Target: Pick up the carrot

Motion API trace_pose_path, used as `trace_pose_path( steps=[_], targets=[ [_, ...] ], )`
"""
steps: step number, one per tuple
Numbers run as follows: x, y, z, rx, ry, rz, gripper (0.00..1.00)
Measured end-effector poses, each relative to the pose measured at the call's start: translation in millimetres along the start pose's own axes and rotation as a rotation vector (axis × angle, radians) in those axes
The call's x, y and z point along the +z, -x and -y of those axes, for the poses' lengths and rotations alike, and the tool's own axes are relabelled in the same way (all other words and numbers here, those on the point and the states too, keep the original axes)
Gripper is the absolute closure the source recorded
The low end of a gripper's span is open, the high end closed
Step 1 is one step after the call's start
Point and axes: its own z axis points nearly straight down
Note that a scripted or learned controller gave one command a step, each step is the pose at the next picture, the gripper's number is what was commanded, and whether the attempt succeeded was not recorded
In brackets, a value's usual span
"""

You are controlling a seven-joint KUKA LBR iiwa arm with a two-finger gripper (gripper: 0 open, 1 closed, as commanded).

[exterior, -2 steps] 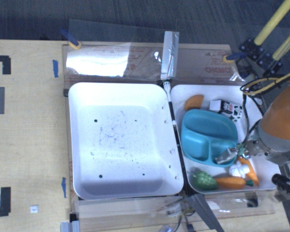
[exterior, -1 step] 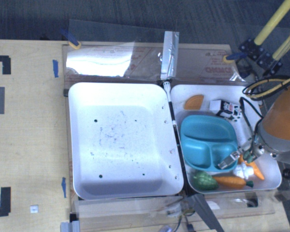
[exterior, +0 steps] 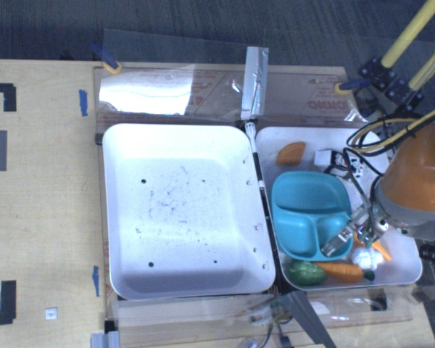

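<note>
The two-finger gripper (exterior: 341, 241) hangs over the near-right part of the divided turquoise plastic dish (exterior: 304, 209) in the right-hand white bin (exterior: 413, 267); whether its claw is open or closed cannot be told at this angle. The slim orange carrot (exterior: 339, 271) lies just beyond the claw toward the bin's near edge, its long axis running along that edge, seemingly touching a green leafy vegetable (exterior: 306, 272) at its left end.
</note>
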Motion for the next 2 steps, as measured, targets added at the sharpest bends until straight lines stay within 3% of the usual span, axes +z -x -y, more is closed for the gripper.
trace_pose_path(
  steps=[1,2],
  targets=[
    [-2,-7,-39,0.291,0.003,-0.009,0.0],
    [6,20,27,0.826,-0.012,-0.039,0.0]
  ],
)
